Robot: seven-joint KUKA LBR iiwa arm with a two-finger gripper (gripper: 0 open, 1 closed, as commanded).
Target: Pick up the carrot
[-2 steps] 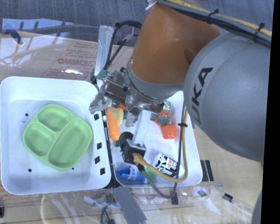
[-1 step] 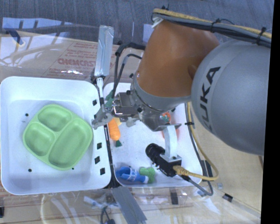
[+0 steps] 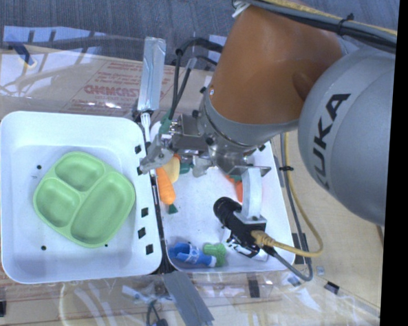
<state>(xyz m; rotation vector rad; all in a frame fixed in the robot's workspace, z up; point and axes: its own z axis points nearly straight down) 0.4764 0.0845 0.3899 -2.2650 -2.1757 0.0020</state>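
The carrot is orange with a small green tip. It lies near the left wall of the right bin, pointing towards the front. My gripper hangs low over the carrot's far end, under the orange wrist band. It is open, with one fingertip by the bin wall and the other to the carrot's right. The carrot rests on the bin floor, and its far end is partly hidden under the gripper.
A green divided plate lies in the left bin. In the right bin, a blue toy and a small green piece lie at the front, and another orange item lies under the arm. A black cylinder with a yellow cable hangs from the wrist.
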